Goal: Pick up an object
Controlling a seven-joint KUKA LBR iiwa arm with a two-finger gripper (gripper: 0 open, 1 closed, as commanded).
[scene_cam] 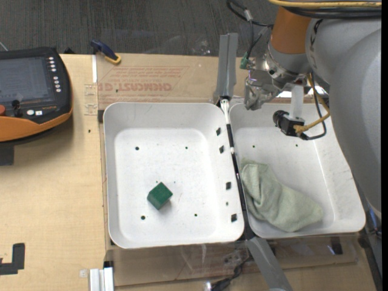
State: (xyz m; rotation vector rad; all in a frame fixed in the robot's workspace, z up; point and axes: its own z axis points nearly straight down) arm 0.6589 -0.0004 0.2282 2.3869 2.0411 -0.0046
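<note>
I have the arm (339, 47) coming in from the right, its grey body bulking down that whole side and the orange band sitting high above the wrist. The gripper (253, 100) hangs at the far edge of the right bin (327, 162), close to the divider between the two bins, pointing down and tilted a little to the left. Whether it is apart or together I cannot tell; the tip is small, dark and blurred against the bin wall, and I see nothing caught in it. A black cable loop (290, 123) dangles just beside it over the bin floor. The arm's grey casing covers the right bin's far right corner and rim. On the near side of that bin lies a crumpled pale green cloth (279, 199), soft and folded, pressed against the left wall and spreading towards the near rim. In the left bin (121, 162) a small dark green block (160, 195) sits alone on the white floor, near the front, turned at an angle, well apart from the gripper. To the left, on the bench, the teach pendant (30, 96) is cut off by the frame edge.
</note>
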